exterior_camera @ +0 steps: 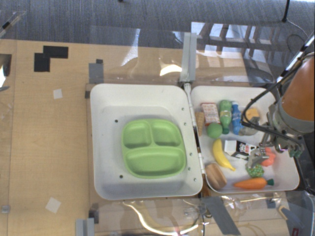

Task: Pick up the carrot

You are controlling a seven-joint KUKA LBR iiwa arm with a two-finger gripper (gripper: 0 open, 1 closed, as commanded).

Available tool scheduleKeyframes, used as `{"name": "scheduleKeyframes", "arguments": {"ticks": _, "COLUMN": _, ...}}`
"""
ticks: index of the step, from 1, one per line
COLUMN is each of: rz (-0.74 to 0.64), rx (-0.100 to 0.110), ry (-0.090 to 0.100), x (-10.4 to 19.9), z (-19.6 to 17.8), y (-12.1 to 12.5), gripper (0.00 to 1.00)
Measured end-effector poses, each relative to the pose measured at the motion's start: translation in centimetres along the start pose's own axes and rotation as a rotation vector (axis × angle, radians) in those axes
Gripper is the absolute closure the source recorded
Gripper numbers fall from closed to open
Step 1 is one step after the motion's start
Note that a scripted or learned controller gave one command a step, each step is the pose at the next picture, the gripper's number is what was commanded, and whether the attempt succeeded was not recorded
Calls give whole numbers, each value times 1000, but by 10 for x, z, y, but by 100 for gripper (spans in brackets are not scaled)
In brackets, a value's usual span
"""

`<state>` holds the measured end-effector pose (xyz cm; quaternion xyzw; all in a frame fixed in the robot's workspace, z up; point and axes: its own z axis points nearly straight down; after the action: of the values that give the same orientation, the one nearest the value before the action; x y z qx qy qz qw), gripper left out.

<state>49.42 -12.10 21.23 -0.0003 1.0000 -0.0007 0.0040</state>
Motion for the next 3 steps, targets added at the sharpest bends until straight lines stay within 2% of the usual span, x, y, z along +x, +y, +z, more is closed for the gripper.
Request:
{"name": "scheduleKeyframes", "arguments": {"ticks": 1, "rz": -242, "rx": 1, "ry": 0, "x": -29, "z": 37, "y": -71, "gripper": 0}}
{"name": "scheduleKeyframes", "arguments": {"ticks": 2, "rz": -356, "rx": 7, "ry": -13, "x": -42, "z": 113, "y": -86, "gripper": 0}}
{"name": "scheduleKeyframes", "arguments": {"ticks": 3, "rz": -542, "rx": 0, "ry": -4, "x": -102, "z": 126, "y": -83, "gripper": 0}}
